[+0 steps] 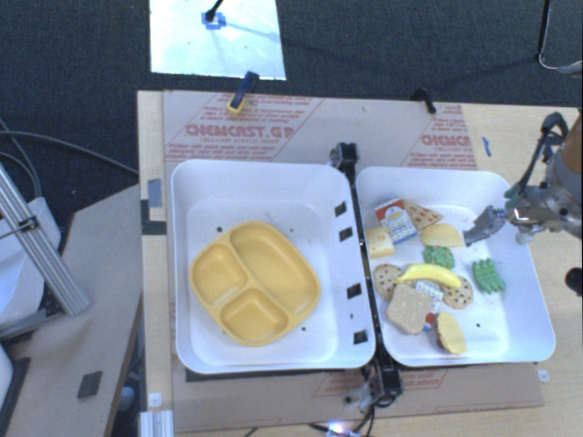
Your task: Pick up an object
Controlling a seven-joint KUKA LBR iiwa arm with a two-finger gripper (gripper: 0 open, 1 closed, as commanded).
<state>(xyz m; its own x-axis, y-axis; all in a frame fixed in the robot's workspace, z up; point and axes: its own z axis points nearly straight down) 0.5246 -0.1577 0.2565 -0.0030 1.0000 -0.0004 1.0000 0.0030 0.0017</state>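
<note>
We see a smooth, glossy yellow plastic tray (pixel 254 283), matt white plastic bins (pixel 273 182), printed brown paper (pixel 301 126) at twelve o'clock, and a metallic grey gripper (pixel 483 227).

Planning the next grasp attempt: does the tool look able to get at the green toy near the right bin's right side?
Probably yes. The tool hovers over the right bin, just above the green toy, which lies apart from the banana and cookies, with nothing over it.

Arm (pixel 560 185) cut off at right edge.
</note>
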